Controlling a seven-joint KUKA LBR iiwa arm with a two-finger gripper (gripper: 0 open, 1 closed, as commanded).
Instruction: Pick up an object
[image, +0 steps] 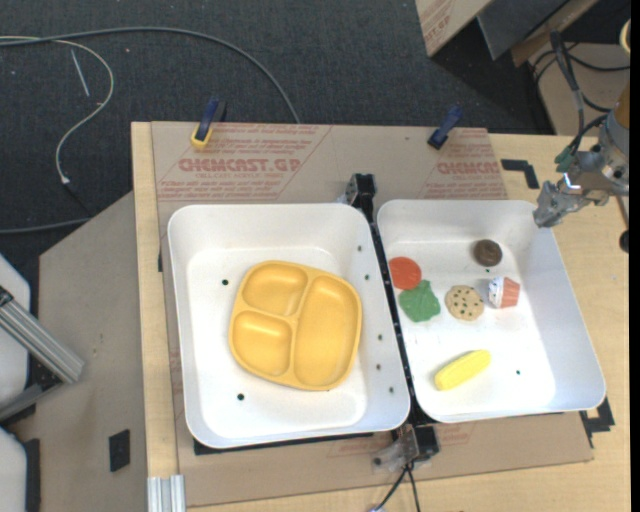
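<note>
The right bin (560, 330) holds several small toy foods: a red disc (404, 272), a green leafy piece (419, 302), a speckled cookie (464, 302), a dark brown round piece (487, 252), a red and white cupcake (503, 292) and a yellow corn cob (462, 369). My gripper (553, 206) hangs at the far right corner of that bin, over its rim, apart from all the toys. The brown piece lies closest to it, down and to the left. Nothing shows in the gripper.
A yellow three-part plate (297, 325) lies in the left bin (190, 300). Black clips (361, 188) join the bins in the middle. Blue clamps (207, 121) hold the cardboard base at the back. Cables and boxes lie beyond the bench.
</note>
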